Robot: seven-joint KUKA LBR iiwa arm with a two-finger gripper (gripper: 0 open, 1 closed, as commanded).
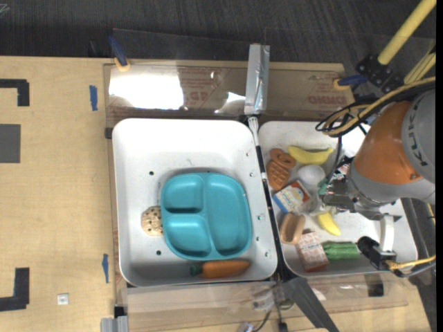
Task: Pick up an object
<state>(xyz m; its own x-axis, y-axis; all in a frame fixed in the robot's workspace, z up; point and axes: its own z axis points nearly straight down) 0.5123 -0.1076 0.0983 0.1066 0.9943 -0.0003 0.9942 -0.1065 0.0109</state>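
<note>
My claw [325,200] hangs low over the right-hand bin [407,249], reaching in from the right under my grey arm and its orange band [387,151]; from this high, slanted angle I cannot tell whether it is released or clenched, and nothing can be seen held in it. The pickable clutter lies all around it in that bin: a small yellow banana piece [328,223] just below the claw, a white ball-like item [311,176] and a blue-and-white packet [291,198] just to its left, a full yellow banana [309,155] above it near the far wall, and a brown ridged pastry [279,168] beside the divider. Nearer the front edge sit a hot-dog-like bun [291,227], a pink-and-white box [312,250] and a green cylinder [342,252] (the box and the cylinder touch end to end).

The left bin [135,144] holds a teal sectioned plate [206,214], with a speckled cookie [151,220] touching its left rim and an orange carrot [223,268] lying along the front wall just below it.

Both white bins sit side by side on a pale wooden bench [48,185] marked with black corner brackets and bits of blue tape; brown cardboard [297,88] backs the bins, dark carpet lies beyond, and a yellow pole [408,23] crosses the upper right corner.
</note>
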